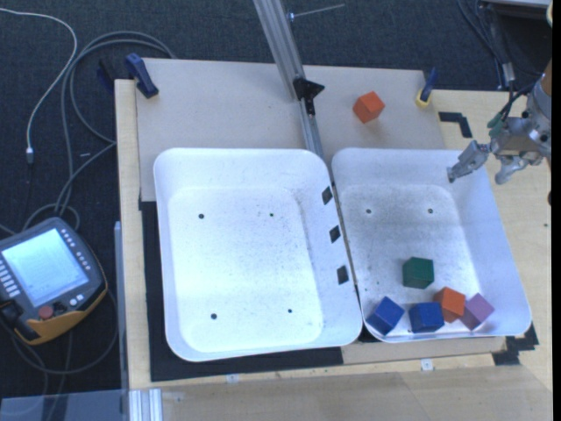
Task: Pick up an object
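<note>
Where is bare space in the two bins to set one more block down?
The left white bin offers its whole floor. In the right white bin, the upper floor above the green cube is bare. Its lower right corner is crowded: two blue cubes, orange cube, purple cube.

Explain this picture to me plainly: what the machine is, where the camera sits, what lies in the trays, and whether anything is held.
One camera looks down at a slant on a bench. The gripper of a robot arm reaches in from the right, above the right bin's far edge, with nothing between its fingers. That bin holds a green cube, two blue cubes, an orange cube and a purple cube. Another orange cube sits on the board behind the bins. The left bin stands beside it. At far left lies a handheld control pad.
</note>
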